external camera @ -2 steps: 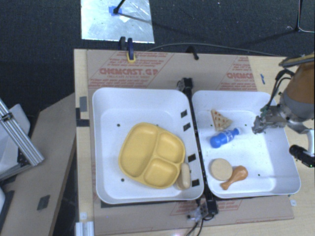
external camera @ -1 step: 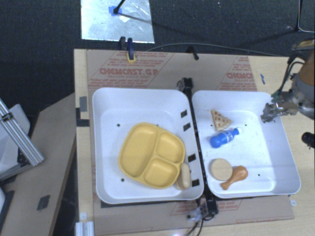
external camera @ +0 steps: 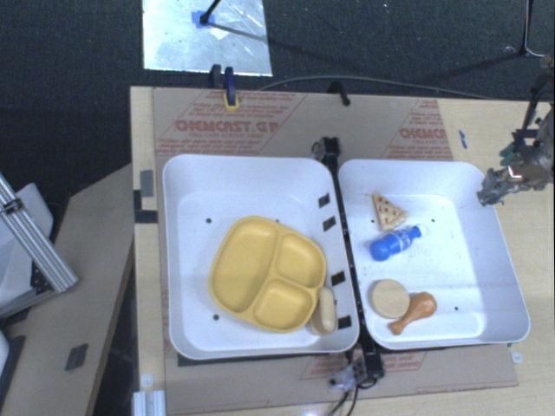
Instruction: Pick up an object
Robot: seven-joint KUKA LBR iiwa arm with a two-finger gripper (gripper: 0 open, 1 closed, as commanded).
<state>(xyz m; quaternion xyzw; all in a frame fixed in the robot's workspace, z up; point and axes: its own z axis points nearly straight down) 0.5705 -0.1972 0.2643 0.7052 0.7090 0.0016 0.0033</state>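
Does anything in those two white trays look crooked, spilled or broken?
Nothing looks spilled or broken. The yellow divided plastic plate sits turned at an angle in the left white bin, with a pale bread-roll toy wedged against its lower right corner. The small blue plastic bottle lies on its side.

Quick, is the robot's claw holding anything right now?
Gripper: above the right bin's far right rim, with no toy near it; open or closed cannot be told.
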